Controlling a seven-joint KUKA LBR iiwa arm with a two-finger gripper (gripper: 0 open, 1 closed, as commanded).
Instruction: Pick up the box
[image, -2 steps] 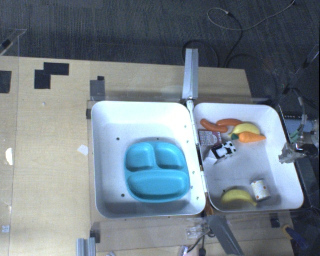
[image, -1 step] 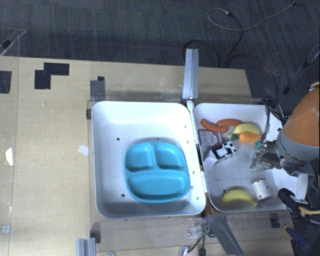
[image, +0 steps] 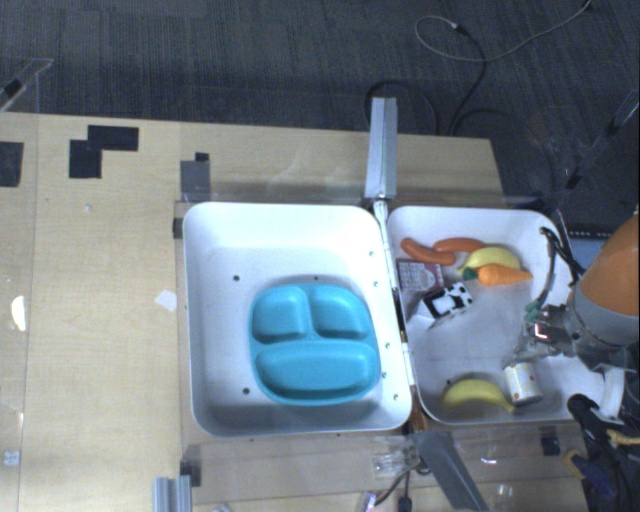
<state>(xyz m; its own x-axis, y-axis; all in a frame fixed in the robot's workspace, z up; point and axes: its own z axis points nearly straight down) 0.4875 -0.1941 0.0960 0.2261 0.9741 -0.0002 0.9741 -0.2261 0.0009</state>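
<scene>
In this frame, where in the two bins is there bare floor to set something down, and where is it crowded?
Left bin: bare floor all round the blue tray, widest behind it. Right bin: a bare middle strip between the box and the banana. Its back is crowded with food, and its right side by the arm.

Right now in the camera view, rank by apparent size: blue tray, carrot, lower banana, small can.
1. blue tray, clearly largest
2. lower banana and carrot: look about alike, so no ranking between them
3. small can, smallest

Two white bins (image: 200, 300), one blue tray (image: 315, 345), two bananas (image: 475, 393), one carrot (image: 505, 277), one sausage (image: 428, 252), one box (image: 447, 299), one can (image: 522, 383).
</scene>
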